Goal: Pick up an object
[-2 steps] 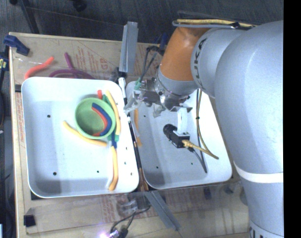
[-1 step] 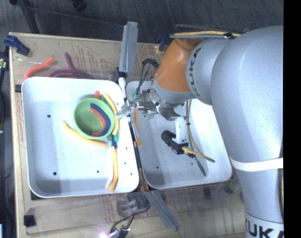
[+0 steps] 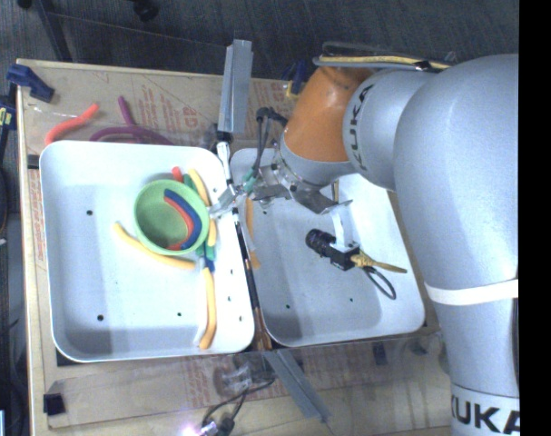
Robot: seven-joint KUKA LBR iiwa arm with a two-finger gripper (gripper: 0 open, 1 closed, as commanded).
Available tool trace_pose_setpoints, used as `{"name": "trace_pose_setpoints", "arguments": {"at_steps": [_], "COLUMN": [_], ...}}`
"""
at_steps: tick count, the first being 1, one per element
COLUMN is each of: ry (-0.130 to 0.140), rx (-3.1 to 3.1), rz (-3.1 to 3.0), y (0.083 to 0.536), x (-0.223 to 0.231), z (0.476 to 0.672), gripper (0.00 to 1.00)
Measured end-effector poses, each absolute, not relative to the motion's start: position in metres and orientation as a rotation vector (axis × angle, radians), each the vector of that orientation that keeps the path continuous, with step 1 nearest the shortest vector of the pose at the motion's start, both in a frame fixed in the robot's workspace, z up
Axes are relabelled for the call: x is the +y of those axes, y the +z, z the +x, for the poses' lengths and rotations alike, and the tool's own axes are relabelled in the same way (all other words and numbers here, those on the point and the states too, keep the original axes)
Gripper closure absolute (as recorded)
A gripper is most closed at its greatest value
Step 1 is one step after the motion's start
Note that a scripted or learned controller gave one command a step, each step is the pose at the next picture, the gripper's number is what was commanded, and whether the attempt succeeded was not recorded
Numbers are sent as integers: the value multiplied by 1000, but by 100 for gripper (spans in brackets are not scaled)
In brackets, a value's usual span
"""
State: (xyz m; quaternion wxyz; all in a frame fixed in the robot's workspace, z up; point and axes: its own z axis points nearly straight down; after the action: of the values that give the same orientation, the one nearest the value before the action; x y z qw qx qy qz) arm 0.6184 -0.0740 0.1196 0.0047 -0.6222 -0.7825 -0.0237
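Tool (image 3: 228,196) is hovering at the left bin's (image 3: 75,334) right rim, beside the green bowl (image 3: 169,216); I cannot tell its state. Nothing is looking lifted: bowl and yellow strips (image 3: 208,312) are lying in the bin. Pick not yet done, I am judging.

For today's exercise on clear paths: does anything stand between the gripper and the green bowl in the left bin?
Nothing visible does. The gripper hangs over the ridge where the two bins meet, right beside the green bowl. Yellow strips lie under and around the bowl, not between them.
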Motion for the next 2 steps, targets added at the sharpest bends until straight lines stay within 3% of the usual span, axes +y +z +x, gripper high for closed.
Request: {"name": "trace_pose_setpoints", "arguments": {"at_steps": [1, 2], "ry": [-28, -51], "rx": [-2269, -2566], "rz": [-2091, -1792], "y": [111, 111], "x": [-68, -67], "z": [643, 647], "gripper": [0, 0]}}
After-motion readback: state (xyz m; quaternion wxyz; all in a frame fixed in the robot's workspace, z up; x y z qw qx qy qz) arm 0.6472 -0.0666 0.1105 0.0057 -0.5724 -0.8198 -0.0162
